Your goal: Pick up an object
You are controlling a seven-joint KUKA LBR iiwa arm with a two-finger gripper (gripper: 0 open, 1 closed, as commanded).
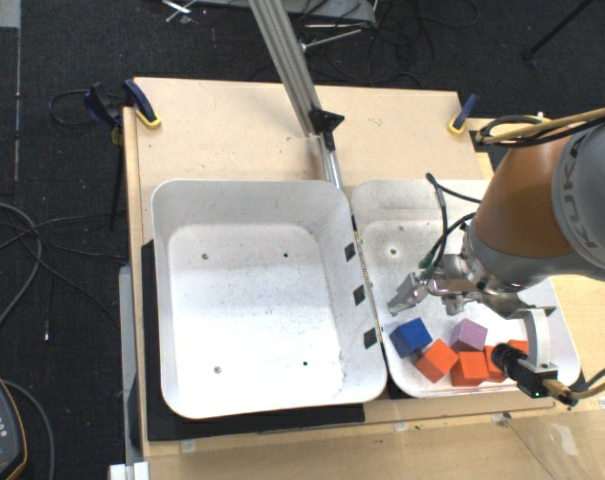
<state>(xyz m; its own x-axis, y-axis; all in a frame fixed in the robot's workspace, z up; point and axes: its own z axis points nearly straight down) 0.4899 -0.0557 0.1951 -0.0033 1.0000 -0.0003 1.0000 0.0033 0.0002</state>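
Several small blocks lie in the near end of the right bin (382, 218): a blue cube (412, 336), a purple cube (470, 334), and orange blocks (437, 360) beside and in front of them. The arm comes in from the right and covers much of that bin. My gripper (414, 292) hangs just above and slightly behind the blue cube, over the bin floor. I see no block in it.
The left bin (182, 208) is a wide white tray with a speckled floor. A metal pole (292, 63) slants down to the ridge between the bins. Clamps sit at the bench's far corners (142, 108). Cables lie on the dark floor around.
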